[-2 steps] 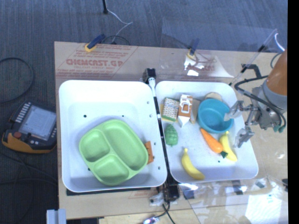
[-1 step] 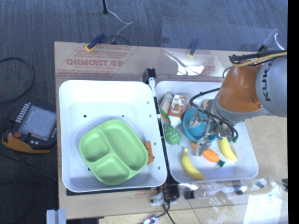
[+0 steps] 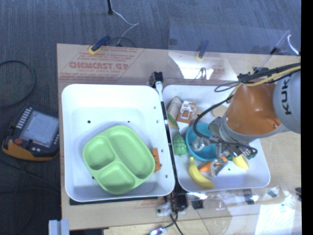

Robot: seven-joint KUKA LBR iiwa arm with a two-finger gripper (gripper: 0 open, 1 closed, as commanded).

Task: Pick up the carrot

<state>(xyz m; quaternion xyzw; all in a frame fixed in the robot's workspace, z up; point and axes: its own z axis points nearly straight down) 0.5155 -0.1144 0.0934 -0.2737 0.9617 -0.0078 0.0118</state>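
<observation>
Down at the front of the right bin (image 3: pixel 261 177) the carrot (image 3: pixel 206 166) lies beside a banana (image 3: pixel 199 176). At its three o'clock the gripper (image 3: pixel 221 161) hovers, fingers apart, nothing between them, wrist bent downward: likely the approach, calling for a descent onto the carrot. At nine o'clock lies a green plate (image 3: pixel 119 158).

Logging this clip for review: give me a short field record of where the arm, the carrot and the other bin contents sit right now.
arm: reaches in from the right, over the right bin
gripper: low in the right bin, above the carrot
carrot: orange, beside the banana
blue bowl: partly under the wrist
left bin: green divided plate
grasp: not visible
</observation>
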